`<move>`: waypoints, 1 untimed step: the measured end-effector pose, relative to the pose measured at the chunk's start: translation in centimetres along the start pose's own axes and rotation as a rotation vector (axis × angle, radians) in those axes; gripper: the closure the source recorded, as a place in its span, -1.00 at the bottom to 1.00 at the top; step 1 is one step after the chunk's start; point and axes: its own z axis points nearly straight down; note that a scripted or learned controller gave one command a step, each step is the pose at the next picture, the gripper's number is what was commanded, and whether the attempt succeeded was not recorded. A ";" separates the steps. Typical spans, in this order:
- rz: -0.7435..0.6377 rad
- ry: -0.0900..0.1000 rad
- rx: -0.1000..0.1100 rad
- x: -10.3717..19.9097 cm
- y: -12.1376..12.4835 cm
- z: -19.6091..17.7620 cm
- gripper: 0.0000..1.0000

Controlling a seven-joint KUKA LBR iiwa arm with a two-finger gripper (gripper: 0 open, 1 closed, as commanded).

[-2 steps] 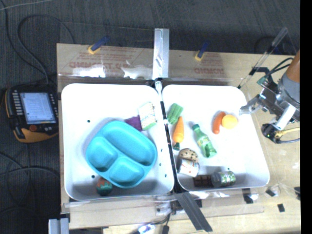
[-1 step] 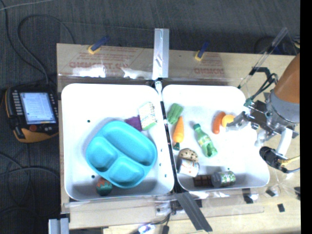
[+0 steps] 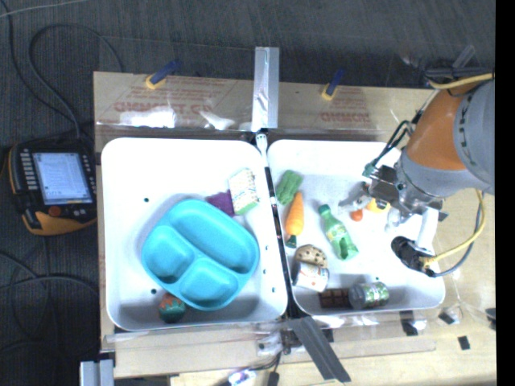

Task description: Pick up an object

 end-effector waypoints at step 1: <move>0.137 -0.001 -0.001 1.0 6.2 5.9 -1.00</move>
